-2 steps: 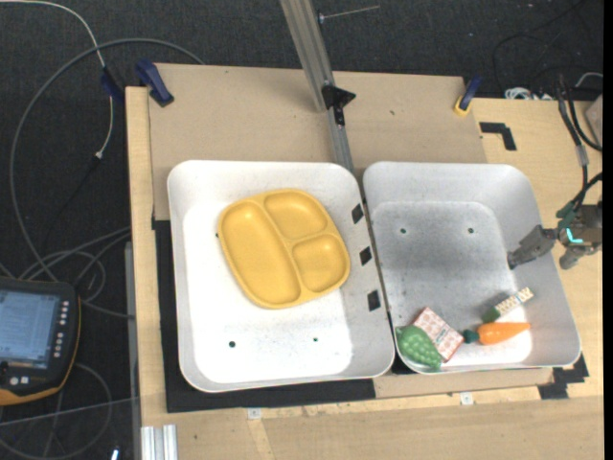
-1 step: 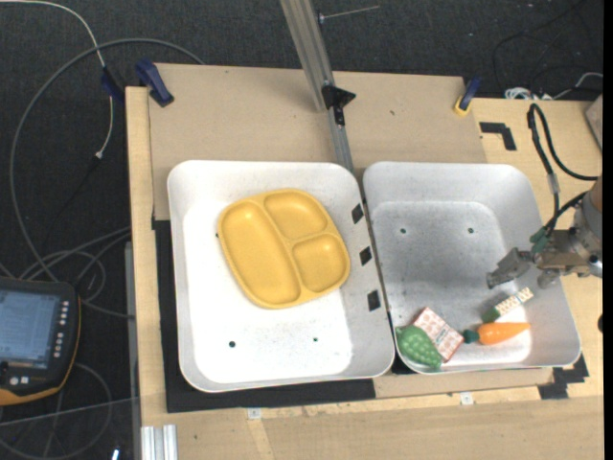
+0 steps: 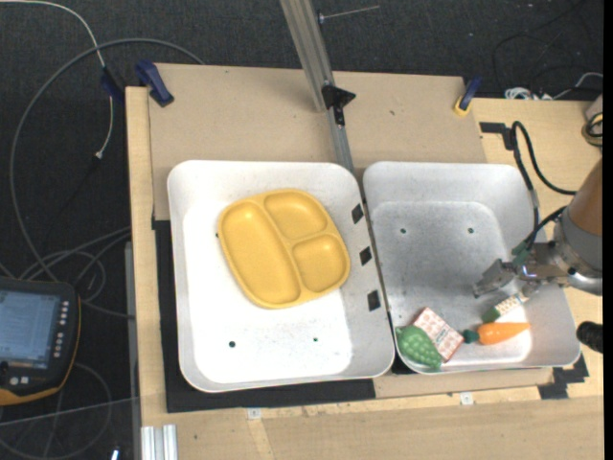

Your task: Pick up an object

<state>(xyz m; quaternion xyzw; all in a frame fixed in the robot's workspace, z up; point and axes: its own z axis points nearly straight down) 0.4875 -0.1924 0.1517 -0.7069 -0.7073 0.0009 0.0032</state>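
Note:
In the right bin (image 3: 431,199), several small objects lie along the near edge. A green lumpy toy (image 3: 418,347) sits at the near left corner, touching a pink-and-white patterned box (image 3: 438,331). An orange carrot (image 3: 502,333) lies to their right, and a small pale piece (image 3: 509,307) sits just above it. My gripper (image 3: 498,286) hovers low over the right side of this bin, just above and left of the pale piece and the carrot. Nothing shows between its tips.
The left bin (image 3: 201,343) holds a yellow divided plate (image 3: 283,247) in its upper half. A metal pole (image 3: 311,41) slants up from between the bins. Black cables (image 3: 527,166) run along the bench's right side, and a tablet (image 3: 34,333) lies off the bench at left.

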